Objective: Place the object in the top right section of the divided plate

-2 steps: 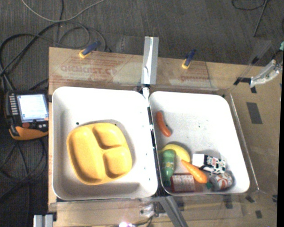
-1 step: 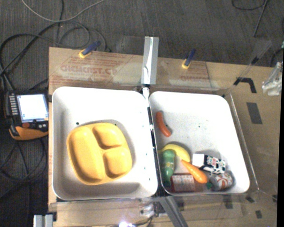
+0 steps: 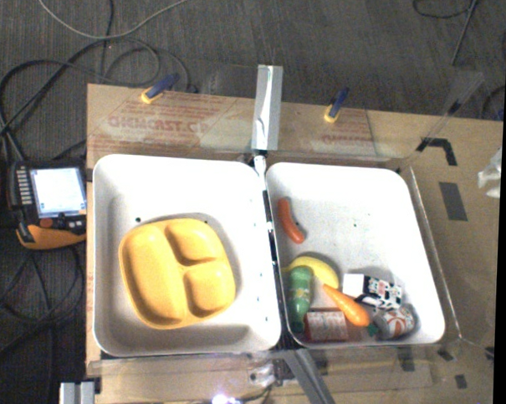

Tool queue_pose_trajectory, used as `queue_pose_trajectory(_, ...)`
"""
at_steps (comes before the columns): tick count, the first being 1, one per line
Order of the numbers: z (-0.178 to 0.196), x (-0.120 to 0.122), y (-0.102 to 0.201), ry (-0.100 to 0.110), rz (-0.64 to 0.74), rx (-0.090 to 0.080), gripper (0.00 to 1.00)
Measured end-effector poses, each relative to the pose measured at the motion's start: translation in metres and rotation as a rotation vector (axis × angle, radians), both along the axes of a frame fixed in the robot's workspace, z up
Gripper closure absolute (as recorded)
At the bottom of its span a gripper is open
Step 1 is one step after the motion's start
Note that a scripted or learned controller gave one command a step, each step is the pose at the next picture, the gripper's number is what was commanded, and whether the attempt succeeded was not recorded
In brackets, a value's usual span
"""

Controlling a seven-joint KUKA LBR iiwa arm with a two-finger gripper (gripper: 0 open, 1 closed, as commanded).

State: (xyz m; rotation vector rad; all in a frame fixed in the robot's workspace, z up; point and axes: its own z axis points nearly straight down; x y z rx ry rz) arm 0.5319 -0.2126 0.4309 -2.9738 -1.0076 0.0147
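Object not chosen yet: sausage [image 3: 291,220], carrot [image 3: 346,304] and other toys all lie in the right bin [image 3: 419,238]. Plate [image 3: 178,271] in left bin [image 3: 107,199], every section bare. Claw state: cannot tell. Whole task remains.

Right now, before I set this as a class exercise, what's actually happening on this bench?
Nothing is being handled at this moment. The yellow divided plate sits in the left bin with all its sections bare, so the placing step is not yet done. The right bin holds the toy food: a sausage apart near its left wall, and a cluster at the lower edge with a carrot, a green vegetable and some small packets.
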Motion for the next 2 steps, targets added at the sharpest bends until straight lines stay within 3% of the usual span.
queue_pose_trajectory(1, 0.001, -0.048, -0.011, -0.001, -0.229, -0.001, 1.00)
queue_pose_trajectory(2, 0.000, -0.039, 0.002, 0.000, -0.171, -0.002, 1.00)
